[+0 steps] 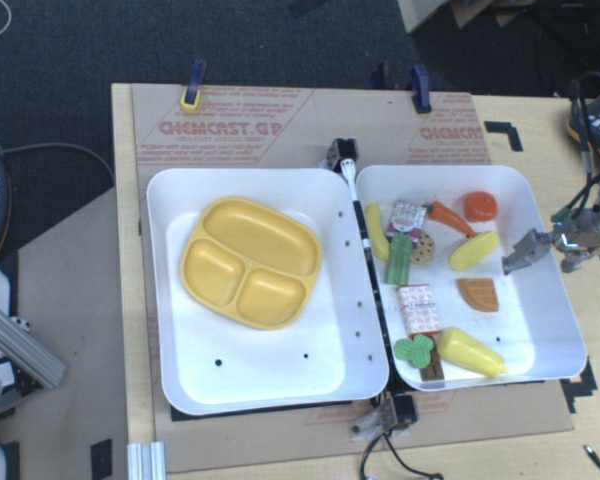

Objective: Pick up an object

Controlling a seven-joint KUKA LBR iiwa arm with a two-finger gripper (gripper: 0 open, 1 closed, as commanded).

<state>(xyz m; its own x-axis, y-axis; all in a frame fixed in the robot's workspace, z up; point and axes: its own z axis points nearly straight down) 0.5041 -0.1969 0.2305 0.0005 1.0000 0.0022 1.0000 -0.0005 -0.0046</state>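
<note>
Right bin (540, 333): toy foods, among them lemon (474, 251), tomato (481, 206), carrot (448, 218), bread slice (478, 294); left bin (170, 268) carries a yellow divided plate (250, 262). Hand (525, 252) at the right bin's right rim, near the lemon, carrying nothing; its spread cannot be told. Step judged: approach; next calls for centring over one item and descending.

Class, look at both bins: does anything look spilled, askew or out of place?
Nothing spilled. The yellow divided plate sits skewed in the left bin; toy foods lie jumbled in the right bin, some overlapping.
</note>
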